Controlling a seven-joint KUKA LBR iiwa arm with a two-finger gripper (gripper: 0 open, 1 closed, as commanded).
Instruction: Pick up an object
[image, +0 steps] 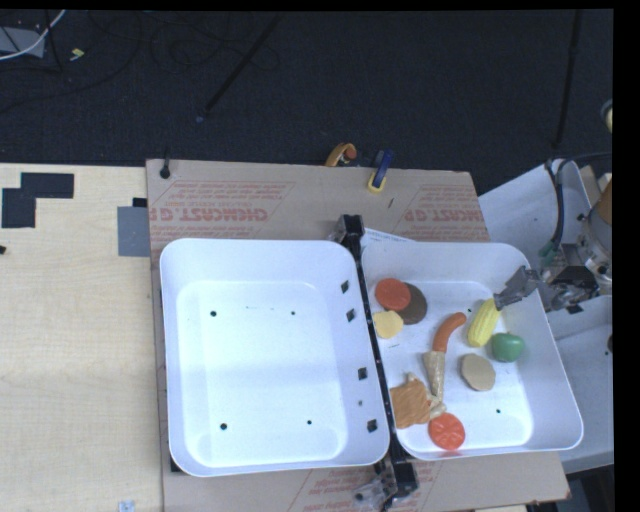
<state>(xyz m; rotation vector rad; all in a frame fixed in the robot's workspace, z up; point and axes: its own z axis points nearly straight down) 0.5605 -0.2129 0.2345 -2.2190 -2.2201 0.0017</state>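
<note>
The right white bin (545, 425) holds several toy foods. Among them are a red-orange disc (393, 294) on a brown disc (414, 307), a small yellow piece (388, 324) and an orange sausage shape (448, 331). A yellow corn-like piece (483, 322), a green ball (507, 347) and a tan lump (478, 372) lie further right. Near the front are an orange-brown chunk (410, 402) and a red round piece (446, 431). My gripper (522, 285) hovers over the bin's right rim, just above and right of the yellow corn-like piece. Nothing shows in its grasp.
The left white bin (175, 330) sits beside the right one, with a black divider strip (365, 340) between them. Both rest on a cardboard sheet (240, 200). Orange and blue-yellow clamps (360, 165) stand at the cardboard's far edge. Cables (558, 200) hang by the arm at right.
</note>
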